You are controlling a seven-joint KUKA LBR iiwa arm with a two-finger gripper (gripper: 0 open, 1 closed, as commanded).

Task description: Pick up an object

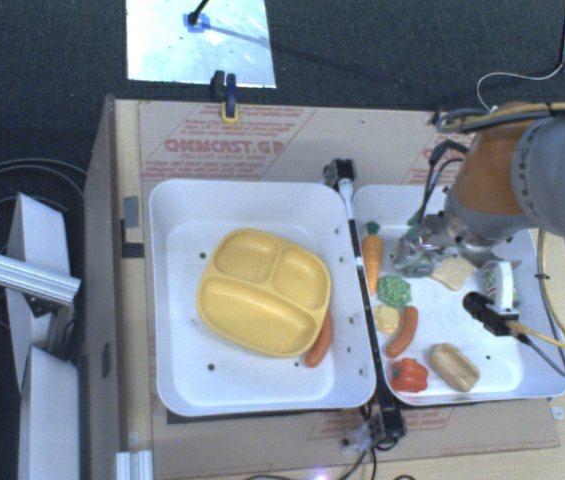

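The toy foods lay together in the right bin (537,383): a carrot (372,256) along its left wall, a green piece (395,290) and a sausage (402,330) below it, a red pepper (409,373) and a bread roll (453,366) near the front, and a pale cracker (453,271) in the middle. From my station I saw the pincer (414,255) low over the upper part of this bin, between the carrot and the cracker, probably because the program aimed at this cluster, but I could not tell if it was released or clenched, and I saw nothing grasped. The left bin (177,268) carried only a yellow tray (262,290) with another sausage (319,343) tucked at its edge, well apart from the arm (542,178), so I judged it was not the target.
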